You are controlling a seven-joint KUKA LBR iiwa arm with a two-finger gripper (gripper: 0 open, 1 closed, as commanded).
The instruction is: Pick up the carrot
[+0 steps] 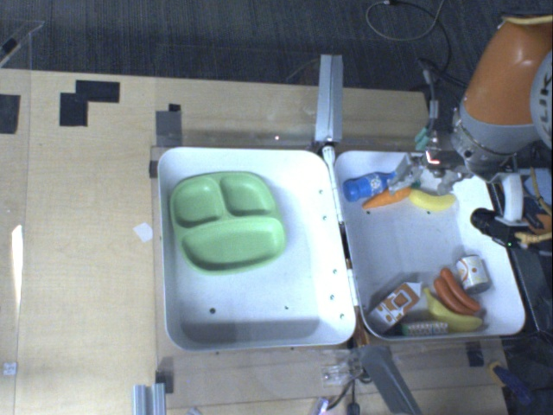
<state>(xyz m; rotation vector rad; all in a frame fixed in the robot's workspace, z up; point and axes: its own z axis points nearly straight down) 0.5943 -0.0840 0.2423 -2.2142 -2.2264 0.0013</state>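
Carrot (388, 198) lies in the right bin (406, 258), top area, between a blue bottle (366, 184) on its left and a yellow banana (432, 201) on its right. Pincer (425, 173) sits low just above-right of the carrot's right end, close to it; spread or pressed together, cannot tell. Left bin (251, 318) has a green divided plate (227, 220).
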